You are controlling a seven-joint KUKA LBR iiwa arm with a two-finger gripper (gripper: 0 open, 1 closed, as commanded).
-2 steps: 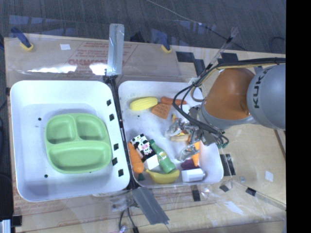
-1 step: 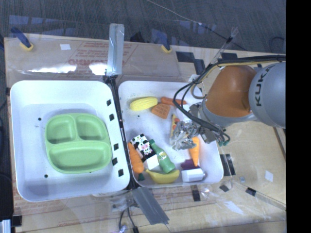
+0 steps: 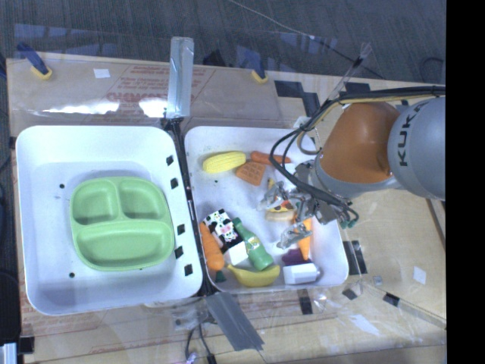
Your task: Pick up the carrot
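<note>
Orange carrot (image 3: pixel 211 247) lies along the left wall of the right bin (image 3: pixel 198 139), near that bin's front-left corner, touching the cow-print block (image 3: pixel 220 227) and just above the banana (image 3: pixel 255 276). Gripper (image 3: pixel 295 220) hangs over the right half of the same bin, well apart from the carrot, amid small orange and yellow toys. Can't tell whether its jaws are apart or together; cables and clutter hide them. Green plate (image 3: pixel 120 223) sits in the left bin, irrelevant. Risks: another carrot-like piece (image 3: pixel 267 158) lies at the bin's back, beside the corn (image 3: pixel 224 161), so wrong-target grab is possible. Carrot hugging the wall leaves little finger clearance; likely wall strike or slip.
</note>
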